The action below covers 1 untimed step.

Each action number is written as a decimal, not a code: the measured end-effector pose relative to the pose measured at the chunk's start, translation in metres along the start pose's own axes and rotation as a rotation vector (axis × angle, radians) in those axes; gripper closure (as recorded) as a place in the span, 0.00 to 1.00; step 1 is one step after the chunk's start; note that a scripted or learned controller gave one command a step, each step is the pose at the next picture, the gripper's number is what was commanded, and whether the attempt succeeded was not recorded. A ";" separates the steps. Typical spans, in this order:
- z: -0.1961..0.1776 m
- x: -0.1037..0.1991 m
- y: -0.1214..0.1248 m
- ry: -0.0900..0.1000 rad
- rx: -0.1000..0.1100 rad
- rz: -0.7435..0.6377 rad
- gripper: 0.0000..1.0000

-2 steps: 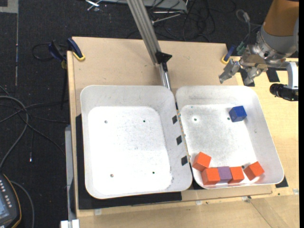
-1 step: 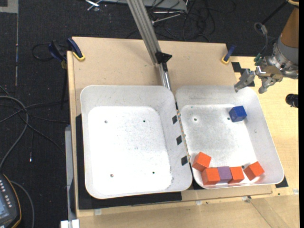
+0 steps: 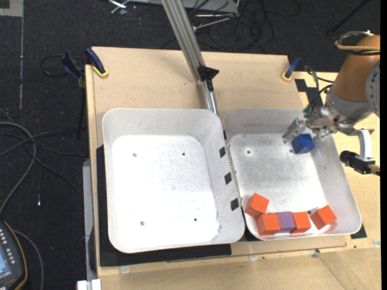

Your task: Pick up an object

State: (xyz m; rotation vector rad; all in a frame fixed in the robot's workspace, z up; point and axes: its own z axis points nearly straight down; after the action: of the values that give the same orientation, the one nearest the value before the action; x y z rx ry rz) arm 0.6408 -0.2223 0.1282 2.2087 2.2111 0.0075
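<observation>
Right bin [image 3: 338, 180], near edge, about 6 o'clock: a row of blocks, namely an orange block [image 3: 257, 204] tilted at the left, an orange block [image 3: 269, 223], a purple block [image 3: 285, 222], an orange block [image 3: 301, 221] and an orange block [image 3: 325, 216] at the right, touching or just beside one another. Left bin [image 3: 121, 125] at 9 o'clock on the worktop [image 3: 151, 77]. Farther back, about 1 o'clock in the right bin: blue block [image 3: 302, 143], grasped between the jaws of the gripper [image 3: 304, 133], under the orange-banded arm [image 3: 354, 83].
</observation>
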 end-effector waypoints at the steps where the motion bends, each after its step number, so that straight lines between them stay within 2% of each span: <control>1: 0.021 0.000 0.020 0.008 0.016 0.002 0.00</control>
State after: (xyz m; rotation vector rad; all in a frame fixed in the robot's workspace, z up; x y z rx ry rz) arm 0.6612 -0.2222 0.1075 2.2230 2.2208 -0.0010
